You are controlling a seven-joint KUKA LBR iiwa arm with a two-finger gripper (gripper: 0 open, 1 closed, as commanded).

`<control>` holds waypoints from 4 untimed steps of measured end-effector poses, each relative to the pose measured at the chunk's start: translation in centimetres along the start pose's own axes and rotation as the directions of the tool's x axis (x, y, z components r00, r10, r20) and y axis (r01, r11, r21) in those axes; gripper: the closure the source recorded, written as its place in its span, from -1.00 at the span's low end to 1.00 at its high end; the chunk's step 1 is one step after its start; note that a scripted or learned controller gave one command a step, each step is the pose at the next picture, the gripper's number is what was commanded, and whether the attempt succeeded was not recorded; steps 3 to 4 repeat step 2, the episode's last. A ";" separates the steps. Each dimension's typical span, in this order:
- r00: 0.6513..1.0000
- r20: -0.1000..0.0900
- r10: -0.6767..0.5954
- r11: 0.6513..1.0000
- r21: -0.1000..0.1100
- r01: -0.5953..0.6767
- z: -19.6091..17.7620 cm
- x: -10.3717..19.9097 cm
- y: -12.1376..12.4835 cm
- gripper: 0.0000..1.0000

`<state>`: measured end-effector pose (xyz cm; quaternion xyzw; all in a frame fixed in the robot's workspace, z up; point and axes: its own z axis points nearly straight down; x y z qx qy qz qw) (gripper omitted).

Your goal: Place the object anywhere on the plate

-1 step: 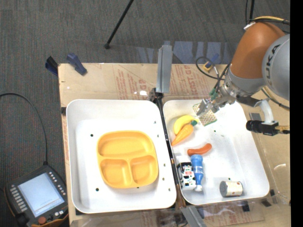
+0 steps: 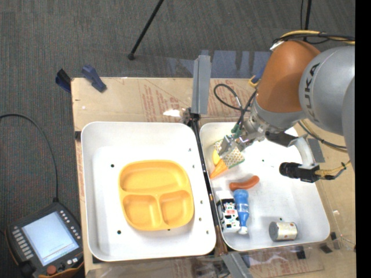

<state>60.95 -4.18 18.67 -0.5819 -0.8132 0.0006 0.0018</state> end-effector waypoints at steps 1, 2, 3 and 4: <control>0.971 0.000 -0.238 0.971 0.002 0.238 0.1 8.8 -1.4 1.00; 0.972 0.000 -0.236 0.972 0.001 0.236 0.1 8.7 -1.4 -1.00; 0.972 0.000 -0.236 0.972 0.001 0.236 0.1 8.7 -1.4 -1.00; 0.972 0.000 -0.236 0.972 0.001 0.236 0.1 8.7 -1.4 -1.00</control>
